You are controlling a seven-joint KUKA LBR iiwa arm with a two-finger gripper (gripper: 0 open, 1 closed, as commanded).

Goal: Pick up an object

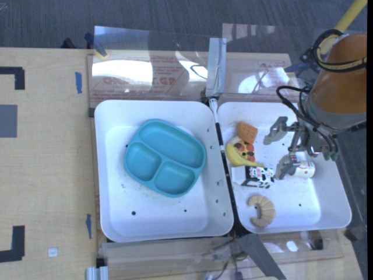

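We see the gripper (281, 149) over the right bin (332, 212), fingers spread open, holding nothing. A small white cup (303, 169) lies on its side just beside the lower finger, long axis left-right

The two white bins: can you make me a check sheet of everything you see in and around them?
Surface: wooden bench bearing a left bin and a right bin.
Job's things: in the right bin, a croissant, a pizza slice, an orange wedge, a black and white toy and a small white cup.
Clutter: a blue divided plate in the left bin.
End effector: end effector open above the right bin, holding nothing.
Cables: black cables by the wrist.
Surroundings: clear panels behind the bins, grey carpet.
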